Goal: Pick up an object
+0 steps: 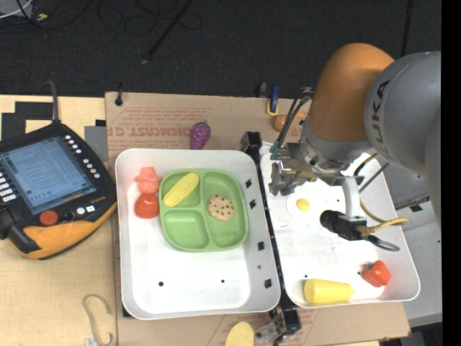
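My gripper [283, 182] hangs low over the far left corner of the right bin [403, 294], close to the wall between the bins. Just to its right a fried egg toy [303, 205] lies on the bin floor, white with a yellow yolk. Near the front edge of the same bin rests a yellow block-like toy [328, 291], with a red toy [376, 272] to its right. In the left bin [187, 287] a green divided plate [189, 233] carries a corn cob [179, 188] and a cookie [221, 207]. A red and pink toy [147, 193] stands beside the plate's left side.
A purple toy [200, 134] lies on the cardboard behind the left bin. In front of the bins sits a yellow toy [240, 333]. A teach pendant [50, 182] rests on the bench at the left. The arm's big orange and grey body overhangs the right bin's far side.
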